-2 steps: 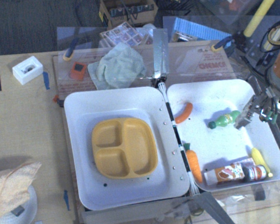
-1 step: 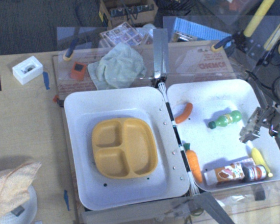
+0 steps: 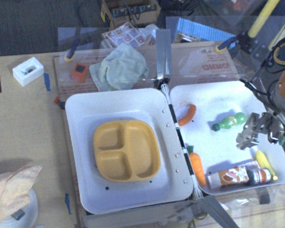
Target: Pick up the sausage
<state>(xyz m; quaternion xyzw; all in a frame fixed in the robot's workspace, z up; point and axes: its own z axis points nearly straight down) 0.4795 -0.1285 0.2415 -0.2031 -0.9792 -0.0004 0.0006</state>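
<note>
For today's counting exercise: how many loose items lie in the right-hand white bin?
5: a curved orange-red sausage upper left, green plastic bottle mid-bin, orange carrot lower left, sauce bottle along the bottom, yellow banana lower right.

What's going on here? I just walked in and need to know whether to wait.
A robot arm reaches into the right bin, after the sausage. That sausage lies untouched near the bin's upper left corner. The gripper hovers over the bin's right side, well apart from it, between a green bottle and a banana. A carrot and a ketchup bottle lie along the near edge. The left bin holds a yellow divided plate.
</note>
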